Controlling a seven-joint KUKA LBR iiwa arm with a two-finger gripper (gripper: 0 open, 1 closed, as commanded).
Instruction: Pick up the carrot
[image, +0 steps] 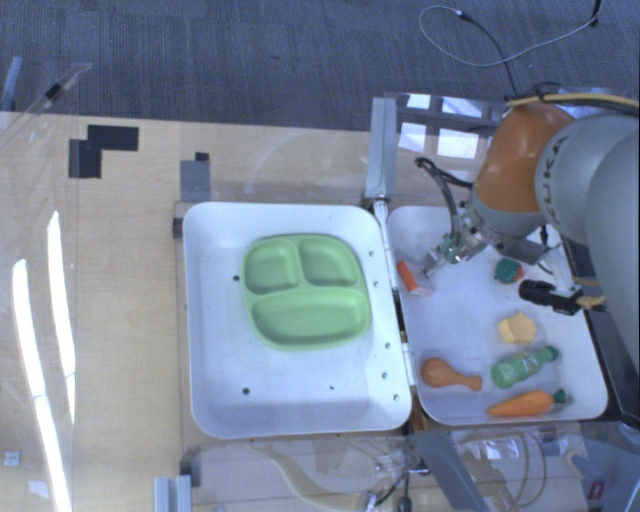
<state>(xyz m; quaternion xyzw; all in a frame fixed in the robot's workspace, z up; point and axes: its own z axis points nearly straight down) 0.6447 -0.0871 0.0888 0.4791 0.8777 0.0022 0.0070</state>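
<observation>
The carrot (522, 404) is orange with a green leafy end at its right. It lies flat along the front edge of the right bin (470, 300), near the front right corner. My gripper (445, 255) hangs over the back left part of that bin, far from the carrot and well behind it. A small red-orange stick (405, 275) lies just left of the gripper by the bin's left wall. I see nothing held in the gripper.
Around the carrot lie a green bottle (522, 367), a yellow wedge (517, 328), a tan drumstick (446, 374) and a small green piece (508, 270). A black part (548, 293) sticks in from the right. The left bin (215, 330) holds a green divided plate (305, 290).
</observation>
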